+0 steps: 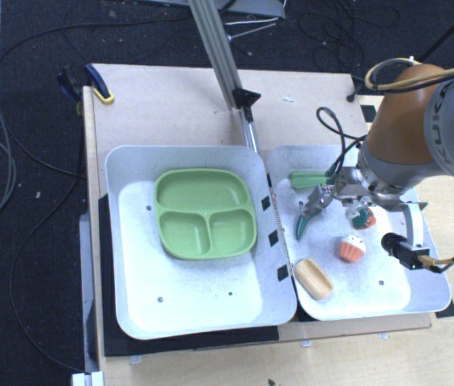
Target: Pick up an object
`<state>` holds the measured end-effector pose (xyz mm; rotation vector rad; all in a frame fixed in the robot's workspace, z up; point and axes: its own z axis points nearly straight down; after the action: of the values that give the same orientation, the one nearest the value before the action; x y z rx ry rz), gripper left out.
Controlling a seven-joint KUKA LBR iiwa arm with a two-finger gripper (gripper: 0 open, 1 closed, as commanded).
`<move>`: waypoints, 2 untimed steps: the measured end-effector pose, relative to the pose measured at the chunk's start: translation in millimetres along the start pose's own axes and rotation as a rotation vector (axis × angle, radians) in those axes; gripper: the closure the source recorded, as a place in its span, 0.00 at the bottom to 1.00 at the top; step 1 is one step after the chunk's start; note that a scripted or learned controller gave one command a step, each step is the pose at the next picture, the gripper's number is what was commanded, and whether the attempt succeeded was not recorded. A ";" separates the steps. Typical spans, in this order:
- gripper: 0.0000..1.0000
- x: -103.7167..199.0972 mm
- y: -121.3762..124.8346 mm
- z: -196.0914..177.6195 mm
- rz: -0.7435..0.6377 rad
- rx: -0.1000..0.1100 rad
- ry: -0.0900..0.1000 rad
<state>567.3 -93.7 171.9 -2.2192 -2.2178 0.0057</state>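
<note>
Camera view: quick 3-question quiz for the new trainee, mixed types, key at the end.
1. True or false: the green divided plate lies in the left bin.
2. Multiple choice: which lies nearest the front rim of the right bin? A) bread roll B) pink cupcake toy C) green-handled tool
3. Fill in: the plate has ___ compartments.

Key: 1 true; 2 A; 3 three. Note for the trainee: the gripper sits over the right bin, near the tool; its finger state cannot be read here.
</note>
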 end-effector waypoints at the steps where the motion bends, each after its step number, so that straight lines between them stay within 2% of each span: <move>1: 0.00 1.3 -9.9 59.5 0.000 0.001 0.000; 2: 0.00 1.5 -9.2 79.5 0.000 -0.006 -0.002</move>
<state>557.7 -92.1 92.4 -2.2229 -2.2220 0.0004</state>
